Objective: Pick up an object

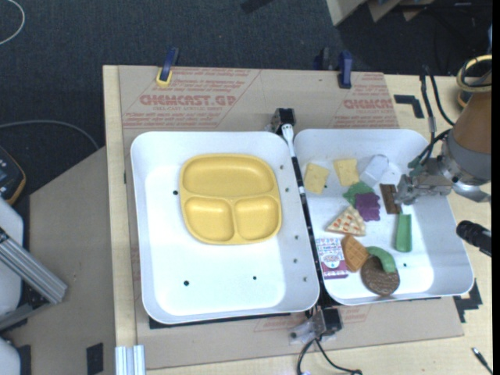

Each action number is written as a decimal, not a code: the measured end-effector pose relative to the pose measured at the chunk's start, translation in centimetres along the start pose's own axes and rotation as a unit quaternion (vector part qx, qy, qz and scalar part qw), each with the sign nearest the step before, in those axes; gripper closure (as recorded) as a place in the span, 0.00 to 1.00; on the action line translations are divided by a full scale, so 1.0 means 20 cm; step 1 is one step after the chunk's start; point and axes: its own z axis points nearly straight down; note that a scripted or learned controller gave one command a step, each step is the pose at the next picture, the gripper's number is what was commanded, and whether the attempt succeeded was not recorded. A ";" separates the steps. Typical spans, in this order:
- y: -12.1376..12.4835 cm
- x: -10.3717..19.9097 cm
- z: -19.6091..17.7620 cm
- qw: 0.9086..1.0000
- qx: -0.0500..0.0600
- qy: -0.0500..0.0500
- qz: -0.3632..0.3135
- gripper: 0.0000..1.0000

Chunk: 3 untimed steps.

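Note:
Several toy foods lie in the right bin (445,268): two yellow cheese pieces (316,177), a white cup-like piece (376,167), purple grapes (367,206), a brown bar (388,198), a pizza slice (346,223), a green stick (403,233), a waffle (354,251), a pink-and-white packet (331,257) and a round brown cookie (380,280). My gripper (406,190) hangs over the right side of this bin, just right of the brown bar and above the green stick. Nothing shows in its grasp.
The left bin (156,233) holds a yellow divided plate (230,198). A ridge with black screws separates the two bins. Clamps sit at the bench's back edge, and cables run at front centre and far right.

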 end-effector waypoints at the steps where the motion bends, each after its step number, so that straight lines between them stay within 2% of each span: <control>1: 0.04 0.02 -0.23 1.000 0.000 0.000 0.000 1.00; 2: 0.04 0.02 -0.35 1.000 0.001 0.000 0.000 1.00; 3: 0.09 0.25 -0.39 1.000 0.001 0.001 -0.002 1.00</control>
